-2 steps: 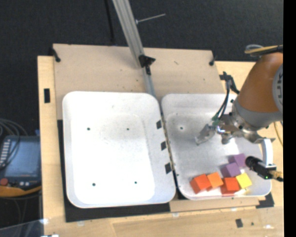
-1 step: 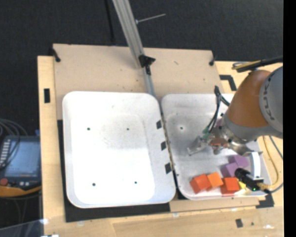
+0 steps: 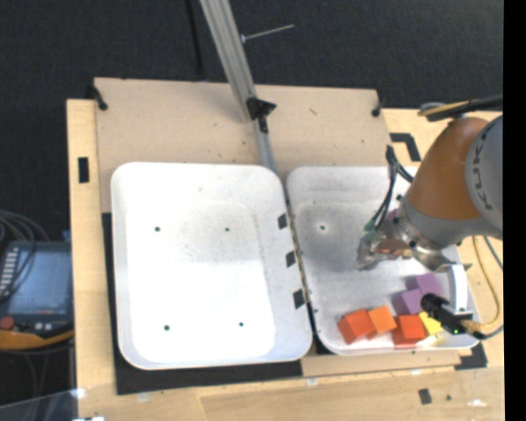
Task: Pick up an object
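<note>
Claw (image 3: 374, 251) hangs over the right bin (image 3: 333, 200), nothing visible in it (whether it is open or closed I cannot tell). Blocks, orange (image 3: 358, 324) and purple (image 3: 410, 300), lie near its front corner, unlifted; the pick looks not yet done.

My arm (image 3: 456, 182) reaches in over the right bin (image 3: 333, 191) from its right side, the orange band above my wrist bulking large over that bin's right rim. My wrist bends down and leftward, setting my end effector (image 3: 371, 254) low over the bin's middle floor.
</note>
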`<state>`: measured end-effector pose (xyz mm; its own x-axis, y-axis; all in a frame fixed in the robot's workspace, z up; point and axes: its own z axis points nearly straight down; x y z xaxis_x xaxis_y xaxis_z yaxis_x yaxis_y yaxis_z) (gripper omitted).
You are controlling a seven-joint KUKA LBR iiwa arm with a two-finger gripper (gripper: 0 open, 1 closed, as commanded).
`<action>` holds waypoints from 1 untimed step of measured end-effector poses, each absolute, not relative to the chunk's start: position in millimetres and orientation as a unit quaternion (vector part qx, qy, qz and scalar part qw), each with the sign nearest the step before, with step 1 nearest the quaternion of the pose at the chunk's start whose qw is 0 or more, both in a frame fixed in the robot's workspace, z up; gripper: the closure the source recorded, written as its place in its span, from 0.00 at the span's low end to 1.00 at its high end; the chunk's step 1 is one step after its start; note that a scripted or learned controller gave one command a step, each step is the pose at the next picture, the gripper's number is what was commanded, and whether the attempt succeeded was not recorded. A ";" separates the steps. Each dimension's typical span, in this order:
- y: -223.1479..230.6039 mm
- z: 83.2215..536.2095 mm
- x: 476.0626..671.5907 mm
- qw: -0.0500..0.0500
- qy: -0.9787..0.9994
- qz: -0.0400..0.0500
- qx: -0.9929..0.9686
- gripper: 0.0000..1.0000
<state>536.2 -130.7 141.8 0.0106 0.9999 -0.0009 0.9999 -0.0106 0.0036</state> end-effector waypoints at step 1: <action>-141.9 200.8 538.3 0.004 0.703 0.002 0.711 1.00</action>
